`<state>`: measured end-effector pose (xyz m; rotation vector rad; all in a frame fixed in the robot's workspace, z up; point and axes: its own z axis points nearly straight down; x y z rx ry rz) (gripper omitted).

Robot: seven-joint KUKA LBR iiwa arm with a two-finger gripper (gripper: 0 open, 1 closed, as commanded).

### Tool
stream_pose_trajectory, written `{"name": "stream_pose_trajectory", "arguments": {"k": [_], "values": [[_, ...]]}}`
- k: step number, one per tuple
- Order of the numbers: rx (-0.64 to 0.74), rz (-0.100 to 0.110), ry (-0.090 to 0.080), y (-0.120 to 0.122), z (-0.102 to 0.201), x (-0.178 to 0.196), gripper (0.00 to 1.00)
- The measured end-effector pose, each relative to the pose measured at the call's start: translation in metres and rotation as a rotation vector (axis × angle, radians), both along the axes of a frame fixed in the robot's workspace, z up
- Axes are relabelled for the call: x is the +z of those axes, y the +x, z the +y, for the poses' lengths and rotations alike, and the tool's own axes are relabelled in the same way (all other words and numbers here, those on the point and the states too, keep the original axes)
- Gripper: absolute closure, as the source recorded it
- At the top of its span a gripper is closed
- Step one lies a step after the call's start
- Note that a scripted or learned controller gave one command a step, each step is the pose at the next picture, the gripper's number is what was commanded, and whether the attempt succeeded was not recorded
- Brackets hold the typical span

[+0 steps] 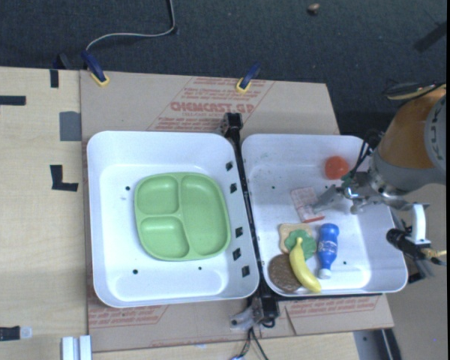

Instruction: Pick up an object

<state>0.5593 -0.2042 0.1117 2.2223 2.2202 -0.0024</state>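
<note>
Nothing lifted yet, judging by how things lie. Far left of the jaws (pixel 343 191): a green divided plate (pixel 182 216) alone in the left bin (pixel 105 223). Nearer, in the right bin (pixel 375 272): a brown disc (pixel 282 274), a banana (pixel 303 268), a blue bottle (pixel 327 248), a small packet (pixel 306 203) just left of the tips. Close beside and above: an orange-red ball (pixel 335 167). Cannot tell whether open or closed; no object visibly gripped. Descent, grasp and lift all left.

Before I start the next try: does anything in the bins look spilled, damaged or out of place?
Nothing stands out. The green plate lies flat in the left bin; banana, bottle and red ball lie in the right bin, unspilled.
</note>
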Motion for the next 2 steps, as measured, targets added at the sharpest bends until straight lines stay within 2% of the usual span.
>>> {"name": "stream_pose_trajectory", "arguments": {"k": [1,2], "values": [[0.003,-0.006,0.0,-0.0163,0.0713,-0.025,0.0],[0.002,-0.008,-0.003,-0.0158,0.07,-0.0153,1.0]]}}
